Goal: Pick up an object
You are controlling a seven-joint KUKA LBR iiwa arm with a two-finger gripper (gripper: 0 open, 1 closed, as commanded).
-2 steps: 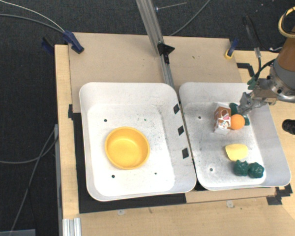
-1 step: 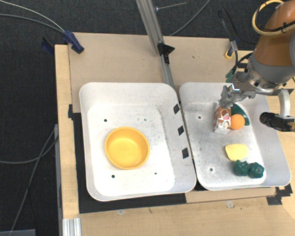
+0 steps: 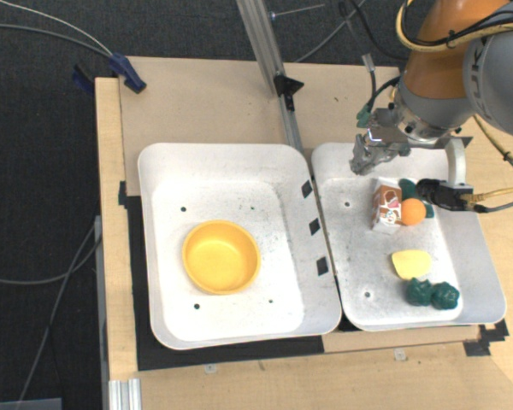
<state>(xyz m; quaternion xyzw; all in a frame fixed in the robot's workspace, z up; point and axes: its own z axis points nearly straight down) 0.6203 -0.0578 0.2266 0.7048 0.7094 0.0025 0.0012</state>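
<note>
Over the right bin's (image 3: 359, 301) far edge hangs the pincer (image 3: 365, 161), whether parted or together I cannot tell, near a small carton (image 3: 386, 207) touching an orange ball (image 3: 413, 212), a yellow piece (image 3: 410, 264) nearer me.

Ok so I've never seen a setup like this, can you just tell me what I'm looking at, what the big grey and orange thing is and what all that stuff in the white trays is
The big grey and orange thing is a robot arm, reaching in from the right. One fixed camera looks down at a slant on a wooden bench. At the arm's tip is its gripper, hanging over the far end of the right bin; whether it holds anything is too hard to tell here. That bin holds a small carton, an orange ball, a yellow piece and a green lump. The left bin holds a yellow bowl. The arm's job is to pick one thing up.
</note>
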